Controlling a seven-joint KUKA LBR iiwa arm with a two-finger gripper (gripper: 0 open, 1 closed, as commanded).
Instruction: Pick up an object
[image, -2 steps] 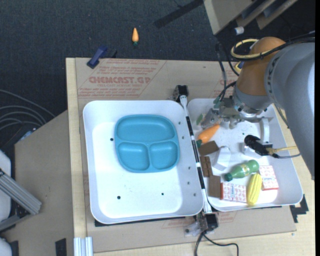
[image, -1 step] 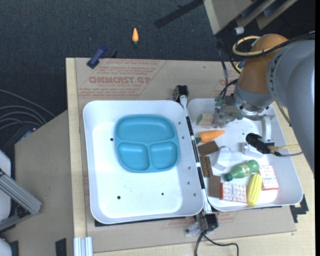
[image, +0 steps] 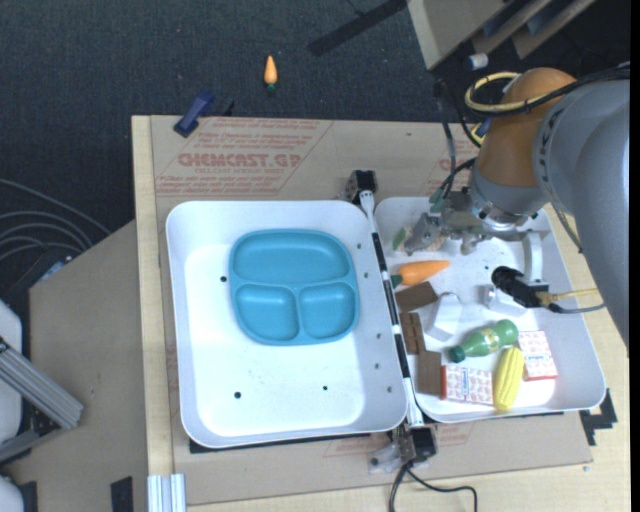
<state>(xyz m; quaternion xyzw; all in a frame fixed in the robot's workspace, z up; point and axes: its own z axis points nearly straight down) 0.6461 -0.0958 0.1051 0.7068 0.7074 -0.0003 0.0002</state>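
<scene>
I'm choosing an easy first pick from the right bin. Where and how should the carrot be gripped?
Grip the carrot across its thick middle, coming straight down from above. It lies flat, lengthwise left to right, tip pointing right, so close the end effector across its narrow width. Its far side has open floor; the brown block sits close on the near side, so I'd centre carefully.

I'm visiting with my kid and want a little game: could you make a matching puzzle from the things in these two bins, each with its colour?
Things:
1. divided tray
2. carrot
3. corn cob
4. bottle

Colours:
A. yellow
B. green
C. blue
D. orange

Pairs: 1-C, 2-D, 3-A, 4-B
</scene>
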